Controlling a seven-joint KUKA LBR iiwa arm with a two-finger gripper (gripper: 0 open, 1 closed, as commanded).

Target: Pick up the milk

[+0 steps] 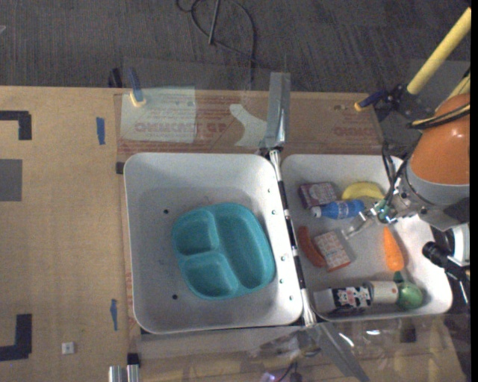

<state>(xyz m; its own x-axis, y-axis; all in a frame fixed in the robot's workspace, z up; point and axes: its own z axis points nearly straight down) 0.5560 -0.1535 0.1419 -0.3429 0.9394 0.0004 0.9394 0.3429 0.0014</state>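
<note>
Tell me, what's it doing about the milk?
Hand over right bin, above water bottle. Milk lying at near wall, untouched. Green ball touching its cap end.

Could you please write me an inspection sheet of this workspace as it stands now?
Surface: two white bins; left bin, right bin.
Job's things: milk lying on its side by the right bin's near wall.
Clutter: teal tray in the left bin; blue bottle, banana, carrot, green fruit, two packets.
Claw: claw above the right bin, beside the bottle, apart from the milk.
Cables: black cable on the floor.
Surroundings: cardboard, blue tape.
</note>
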